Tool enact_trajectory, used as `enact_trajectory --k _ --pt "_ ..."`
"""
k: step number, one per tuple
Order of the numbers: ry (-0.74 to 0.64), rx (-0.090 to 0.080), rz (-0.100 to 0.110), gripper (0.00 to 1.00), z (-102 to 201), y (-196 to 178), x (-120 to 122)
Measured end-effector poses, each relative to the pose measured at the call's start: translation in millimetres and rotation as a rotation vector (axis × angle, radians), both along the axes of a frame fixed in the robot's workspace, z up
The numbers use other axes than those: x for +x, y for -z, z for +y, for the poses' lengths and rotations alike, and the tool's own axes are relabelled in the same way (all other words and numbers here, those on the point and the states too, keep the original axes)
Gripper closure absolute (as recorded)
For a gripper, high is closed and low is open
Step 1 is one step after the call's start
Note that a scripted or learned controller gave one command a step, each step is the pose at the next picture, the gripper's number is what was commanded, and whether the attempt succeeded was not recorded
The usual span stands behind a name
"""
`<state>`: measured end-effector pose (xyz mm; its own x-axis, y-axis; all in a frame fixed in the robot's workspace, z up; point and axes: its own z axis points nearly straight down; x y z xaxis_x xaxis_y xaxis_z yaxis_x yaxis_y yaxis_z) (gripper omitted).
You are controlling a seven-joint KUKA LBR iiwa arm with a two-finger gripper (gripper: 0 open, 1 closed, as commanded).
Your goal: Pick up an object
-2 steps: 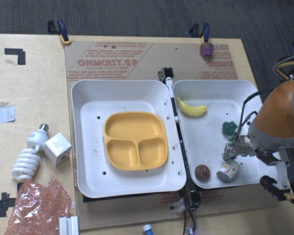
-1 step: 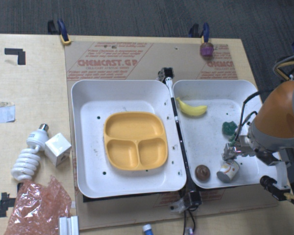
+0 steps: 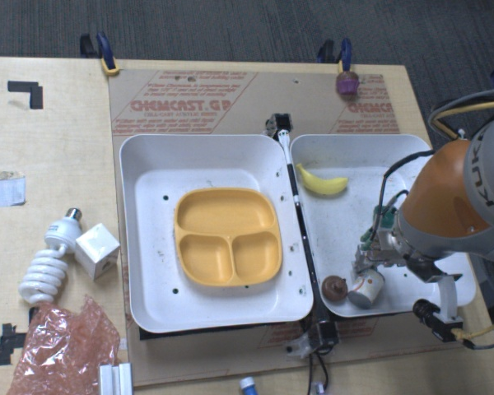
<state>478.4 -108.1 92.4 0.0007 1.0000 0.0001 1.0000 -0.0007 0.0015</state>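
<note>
Under the gripper (image 3: 365,268), grey cup (image 3: 366,288), brown ball (image 3: 335,286) beside

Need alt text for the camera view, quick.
The gripper is low in the right bin, over a small grey cup beside a brown ball; a banana lies farther back. The left bin holds a yellow divided plate.

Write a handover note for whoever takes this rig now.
Hand: low in the right white bin, over a small grey-white cylindrical object; grip state unclear.
Right bin also holds a yellow banana near its far-left corner and a small brown round object beside the cylinder.
Left white bin: yellow three-compartment plastic tray.
Done: nothing visibly lifted.
Left: secure and raise one object.
</note>
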Motion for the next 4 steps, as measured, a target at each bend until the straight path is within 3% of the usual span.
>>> enact_trajectory --k 1,2,3,4 --pt "0.001 -0.001 -0.003 1.0 -1 -10 1" --pt "-0.001 -0.001 0.0 1.0 71 -100 7" --pt "-0.002 -0.001 0.0 0.0 71 -100 7" --pt "0.001 0.0 0.002 0.0 12 -3 13"
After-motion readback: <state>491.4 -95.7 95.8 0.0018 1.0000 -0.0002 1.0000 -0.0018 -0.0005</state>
